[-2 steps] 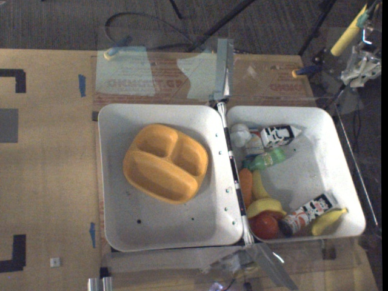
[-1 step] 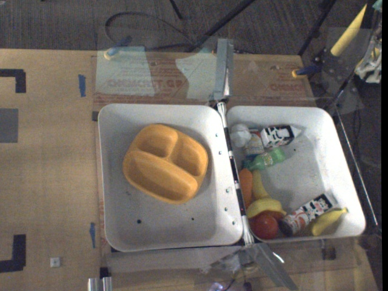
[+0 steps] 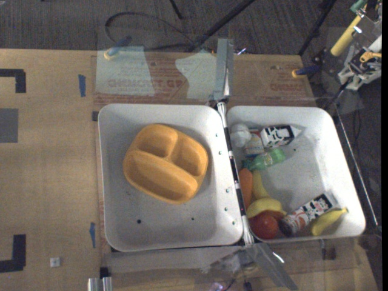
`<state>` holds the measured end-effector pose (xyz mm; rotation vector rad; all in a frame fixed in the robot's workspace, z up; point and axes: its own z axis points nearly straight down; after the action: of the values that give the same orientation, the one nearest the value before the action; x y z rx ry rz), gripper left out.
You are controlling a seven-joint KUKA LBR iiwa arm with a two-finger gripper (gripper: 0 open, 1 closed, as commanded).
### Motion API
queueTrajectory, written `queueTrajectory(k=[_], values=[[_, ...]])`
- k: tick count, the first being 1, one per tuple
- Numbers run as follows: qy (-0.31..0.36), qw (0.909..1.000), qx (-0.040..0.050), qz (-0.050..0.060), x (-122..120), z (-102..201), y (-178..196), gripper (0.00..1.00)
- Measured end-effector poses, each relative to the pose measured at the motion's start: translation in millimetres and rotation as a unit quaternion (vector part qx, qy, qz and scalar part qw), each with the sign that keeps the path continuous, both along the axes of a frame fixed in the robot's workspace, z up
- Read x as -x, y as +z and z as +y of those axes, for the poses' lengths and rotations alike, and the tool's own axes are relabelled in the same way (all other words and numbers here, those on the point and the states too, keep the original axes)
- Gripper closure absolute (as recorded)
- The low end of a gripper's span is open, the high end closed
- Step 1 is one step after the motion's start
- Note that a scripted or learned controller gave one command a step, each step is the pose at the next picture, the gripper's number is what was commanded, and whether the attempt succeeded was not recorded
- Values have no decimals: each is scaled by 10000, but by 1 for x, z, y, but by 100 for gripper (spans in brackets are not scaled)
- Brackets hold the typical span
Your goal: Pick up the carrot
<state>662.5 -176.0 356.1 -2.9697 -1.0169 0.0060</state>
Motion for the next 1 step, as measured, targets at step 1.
queueTrajectory(k=[1], values=[[-1001, 9950, 1, 3, 9, -20, -54, 100]])
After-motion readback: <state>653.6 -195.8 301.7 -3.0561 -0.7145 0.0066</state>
